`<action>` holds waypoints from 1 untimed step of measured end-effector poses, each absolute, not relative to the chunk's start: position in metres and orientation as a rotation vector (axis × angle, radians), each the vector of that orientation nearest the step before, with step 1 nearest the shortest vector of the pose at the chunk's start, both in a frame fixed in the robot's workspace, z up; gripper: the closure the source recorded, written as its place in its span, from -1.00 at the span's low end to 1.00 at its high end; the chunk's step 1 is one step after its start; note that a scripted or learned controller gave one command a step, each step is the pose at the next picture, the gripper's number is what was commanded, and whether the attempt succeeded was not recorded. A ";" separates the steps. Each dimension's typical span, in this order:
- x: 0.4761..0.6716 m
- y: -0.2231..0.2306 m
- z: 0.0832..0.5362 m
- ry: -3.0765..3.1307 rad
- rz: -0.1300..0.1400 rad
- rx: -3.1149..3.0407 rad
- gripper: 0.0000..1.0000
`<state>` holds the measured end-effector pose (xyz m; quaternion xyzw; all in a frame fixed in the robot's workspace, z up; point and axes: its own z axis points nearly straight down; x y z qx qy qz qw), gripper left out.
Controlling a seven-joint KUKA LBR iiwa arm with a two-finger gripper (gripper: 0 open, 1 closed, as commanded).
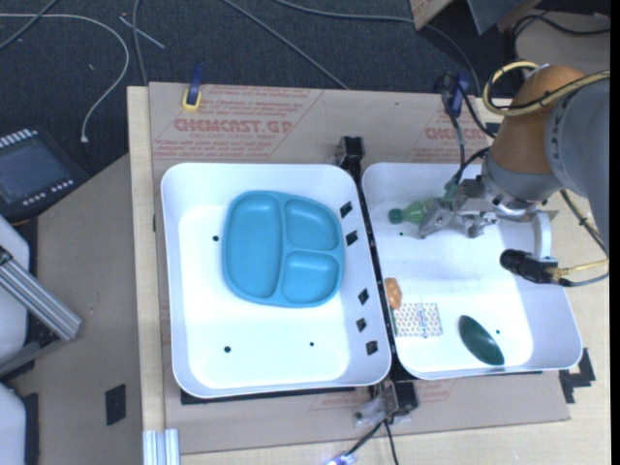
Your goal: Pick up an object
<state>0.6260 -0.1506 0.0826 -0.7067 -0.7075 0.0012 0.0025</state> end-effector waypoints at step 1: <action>0.628 -0.151 0.097 -2.222 -0.002 -2.220 1.00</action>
